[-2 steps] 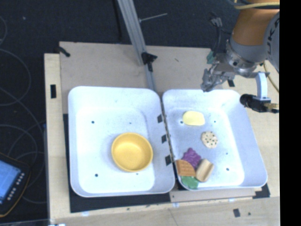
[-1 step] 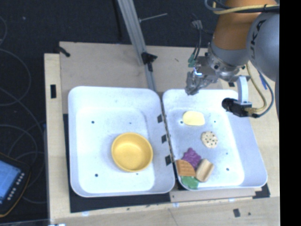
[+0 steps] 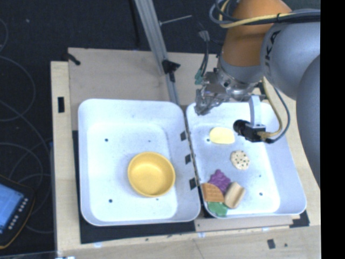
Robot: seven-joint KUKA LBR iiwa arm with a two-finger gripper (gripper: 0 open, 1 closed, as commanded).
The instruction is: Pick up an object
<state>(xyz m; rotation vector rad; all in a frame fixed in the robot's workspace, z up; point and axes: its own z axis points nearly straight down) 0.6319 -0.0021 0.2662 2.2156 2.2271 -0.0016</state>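
2 white bins [image 3: 97, 139]: 1 yellow bowl [image 3: 151, 174].

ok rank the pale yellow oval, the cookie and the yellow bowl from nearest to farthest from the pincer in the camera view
1. Pale yellow oval, right bin, just below the pincer.
2. Cookie, right bin, farther down toward its middle.
3. Yellow bowl, left bin, across the divide.
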